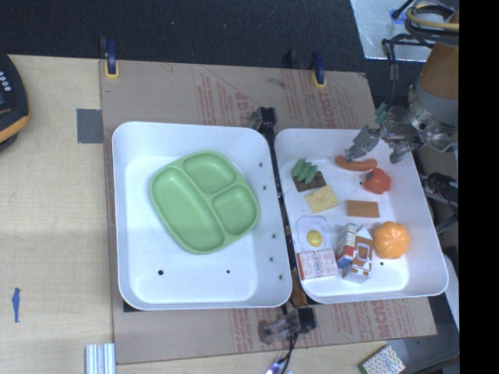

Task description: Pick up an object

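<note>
While the gripper point(381, 141) hangs with its two fingers spread apart over the far right part of the right bin point(417, 285), the sausage point(355, 163) lies just below it and nothing is between the fingers. Near the sausage is a red tomato point(377, 181), and further toward the front lie a cheese slice point(321, 200), a brown cracker point(362, 208), a fried egg point(313, 234), two small cartons point(352, 252) and an orange pumpkin point(391, 239). The left bin point(140, 271) holds a green divided plate point(204, 201).

The arm point(440, 76) behind the gripper point(380, 142) is cut off at the right edge. Below the gripper, print on the small cartons point(355, 253) is too small to read.
</note>
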